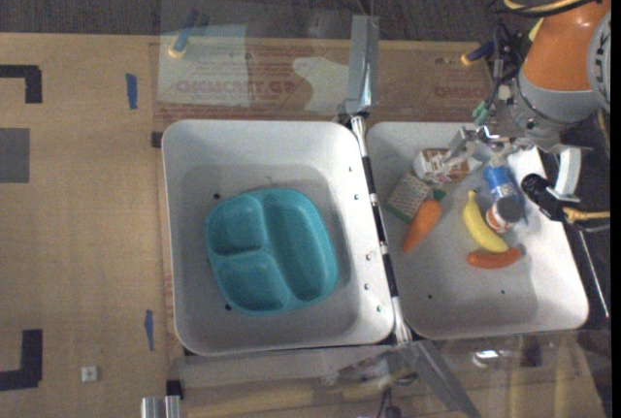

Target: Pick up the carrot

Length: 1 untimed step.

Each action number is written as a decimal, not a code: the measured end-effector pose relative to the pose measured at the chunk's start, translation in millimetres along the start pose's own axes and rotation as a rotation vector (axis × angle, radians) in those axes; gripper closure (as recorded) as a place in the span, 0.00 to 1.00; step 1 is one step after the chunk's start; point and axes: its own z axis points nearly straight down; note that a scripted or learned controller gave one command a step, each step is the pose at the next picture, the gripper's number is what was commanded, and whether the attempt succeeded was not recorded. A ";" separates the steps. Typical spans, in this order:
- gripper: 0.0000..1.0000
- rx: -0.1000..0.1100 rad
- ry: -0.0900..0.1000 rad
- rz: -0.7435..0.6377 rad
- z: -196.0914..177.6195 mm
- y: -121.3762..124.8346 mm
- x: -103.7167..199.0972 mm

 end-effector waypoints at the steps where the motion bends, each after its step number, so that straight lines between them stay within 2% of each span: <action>1: 0.00 -0.001 0.001 0.041 -25.2 -23.0 37.3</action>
